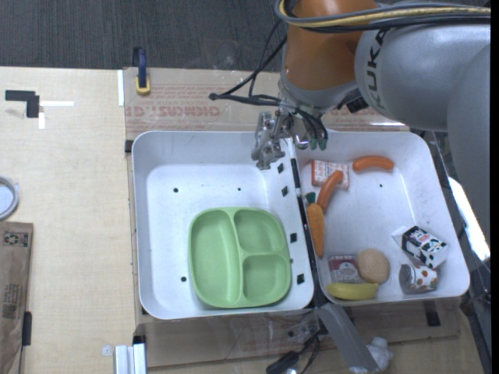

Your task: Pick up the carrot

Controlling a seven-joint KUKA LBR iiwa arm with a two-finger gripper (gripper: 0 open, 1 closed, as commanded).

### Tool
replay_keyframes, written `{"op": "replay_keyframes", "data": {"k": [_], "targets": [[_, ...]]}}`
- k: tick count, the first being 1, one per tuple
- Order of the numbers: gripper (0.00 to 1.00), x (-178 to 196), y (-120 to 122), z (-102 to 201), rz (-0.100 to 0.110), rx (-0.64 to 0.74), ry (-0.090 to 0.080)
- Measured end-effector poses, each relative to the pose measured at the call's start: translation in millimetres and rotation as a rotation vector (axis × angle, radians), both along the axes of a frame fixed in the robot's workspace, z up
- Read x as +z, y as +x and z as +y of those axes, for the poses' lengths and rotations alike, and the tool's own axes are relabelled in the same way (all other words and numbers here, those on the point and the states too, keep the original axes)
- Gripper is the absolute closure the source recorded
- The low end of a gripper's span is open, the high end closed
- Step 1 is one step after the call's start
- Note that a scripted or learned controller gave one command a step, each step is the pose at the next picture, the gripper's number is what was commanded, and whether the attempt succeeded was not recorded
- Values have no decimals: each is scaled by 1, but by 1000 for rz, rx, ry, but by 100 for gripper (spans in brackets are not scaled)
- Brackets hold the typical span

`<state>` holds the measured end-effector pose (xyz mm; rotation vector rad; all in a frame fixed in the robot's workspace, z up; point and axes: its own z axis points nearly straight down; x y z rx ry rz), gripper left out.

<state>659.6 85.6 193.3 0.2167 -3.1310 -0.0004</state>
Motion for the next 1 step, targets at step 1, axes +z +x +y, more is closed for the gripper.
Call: {"op": "replay_keyframes", "data": {"k": [1], "targets": [[100,81,1,56,-5,329,2]]}}
